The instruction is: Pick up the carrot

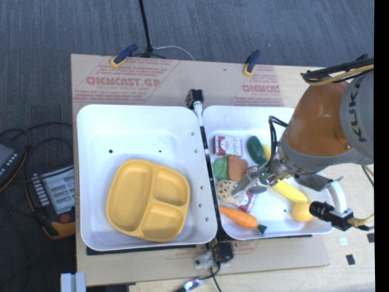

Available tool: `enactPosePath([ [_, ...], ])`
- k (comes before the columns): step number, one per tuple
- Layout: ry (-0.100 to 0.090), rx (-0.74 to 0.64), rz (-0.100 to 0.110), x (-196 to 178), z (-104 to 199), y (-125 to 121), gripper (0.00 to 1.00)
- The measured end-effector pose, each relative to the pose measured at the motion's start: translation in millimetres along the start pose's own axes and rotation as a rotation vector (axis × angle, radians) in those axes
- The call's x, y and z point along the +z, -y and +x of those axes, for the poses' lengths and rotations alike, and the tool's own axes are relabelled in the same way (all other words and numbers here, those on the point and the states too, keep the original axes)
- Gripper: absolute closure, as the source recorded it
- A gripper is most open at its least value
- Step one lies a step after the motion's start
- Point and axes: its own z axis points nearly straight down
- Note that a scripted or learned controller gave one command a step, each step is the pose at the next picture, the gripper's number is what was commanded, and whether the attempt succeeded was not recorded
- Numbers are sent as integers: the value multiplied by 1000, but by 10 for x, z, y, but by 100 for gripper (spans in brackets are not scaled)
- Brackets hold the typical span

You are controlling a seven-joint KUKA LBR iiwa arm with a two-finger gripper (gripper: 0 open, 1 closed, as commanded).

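Observation:
The carrot [240, 217], orange with a dark green stub at its right end, lies near the front edge of the right bin [285, 117]. My gripper [242, 187] hangs above the middle of that bin, over the pile of toy food and a short way behind the carrot. Nothing shows between its fingers. The orange wrist band and grey arm reach in from the right and hide part of the bin's right half.
Around the gripper lie a red-and-white carton [226, 145], a green vegetable [255, 149], a brown piece [237, 166], a cookie [225, 189], a banana [289, 191] and a lemon [301, 212]. The left bin [97, 126] holds a yellow divided plate [148, 198].

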Motion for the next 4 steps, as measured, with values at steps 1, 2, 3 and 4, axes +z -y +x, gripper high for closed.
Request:
enactPosePath([
  [1, 2, -9, -3, -6, 14, -707, 0],
  [2, 17, -49, -12, 477, -370, 106, 0],
  [3, 1, -20, -6, -17, 516, -155, 0],
  [4, 1, -459, -1, -3, 236, -37, 0],
])
